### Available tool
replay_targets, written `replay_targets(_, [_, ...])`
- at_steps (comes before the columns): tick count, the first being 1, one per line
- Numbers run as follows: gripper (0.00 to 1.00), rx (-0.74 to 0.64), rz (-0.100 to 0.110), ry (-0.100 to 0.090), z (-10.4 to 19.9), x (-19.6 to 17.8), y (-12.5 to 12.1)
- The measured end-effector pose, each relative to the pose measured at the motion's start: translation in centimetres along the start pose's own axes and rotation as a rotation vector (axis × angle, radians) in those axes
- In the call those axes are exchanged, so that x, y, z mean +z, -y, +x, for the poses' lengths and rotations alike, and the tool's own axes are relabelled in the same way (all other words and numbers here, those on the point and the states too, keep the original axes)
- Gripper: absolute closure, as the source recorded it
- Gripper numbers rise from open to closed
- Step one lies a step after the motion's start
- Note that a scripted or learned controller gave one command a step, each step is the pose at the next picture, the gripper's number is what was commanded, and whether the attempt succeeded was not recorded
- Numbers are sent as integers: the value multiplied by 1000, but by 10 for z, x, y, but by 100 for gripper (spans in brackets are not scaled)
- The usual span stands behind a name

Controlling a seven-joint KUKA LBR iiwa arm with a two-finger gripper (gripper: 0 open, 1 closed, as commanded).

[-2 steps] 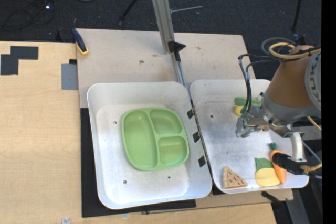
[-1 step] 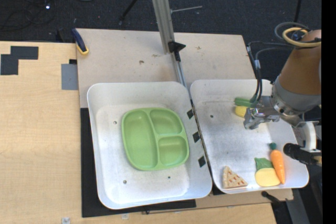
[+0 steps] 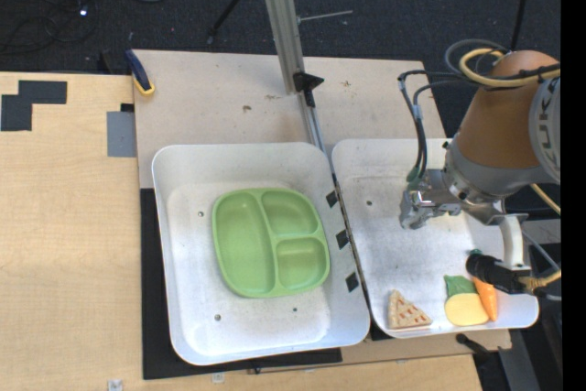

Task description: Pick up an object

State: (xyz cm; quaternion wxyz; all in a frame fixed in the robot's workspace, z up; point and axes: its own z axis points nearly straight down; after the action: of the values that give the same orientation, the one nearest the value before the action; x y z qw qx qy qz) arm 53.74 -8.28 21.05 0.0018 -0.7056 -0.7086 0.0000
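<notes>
Bench: two white bins; one green tray; one gripper, jaw state unclear.

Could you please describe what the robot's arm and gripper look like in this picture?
The arm is bulky and rounded: a grey body with a broad orange band above the wrist. Yellow and dark cables loop over its top. The gripper is small, metallic and silver-grey.
</notes>
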Motion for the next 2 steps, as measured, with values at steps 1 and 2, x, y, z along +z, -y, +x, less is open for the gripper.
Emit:
replay_targets(1, [100,-1,-1,1,45,-8,-7])
replay_targets(2, [100,-2,1,0,108,-8,-5])
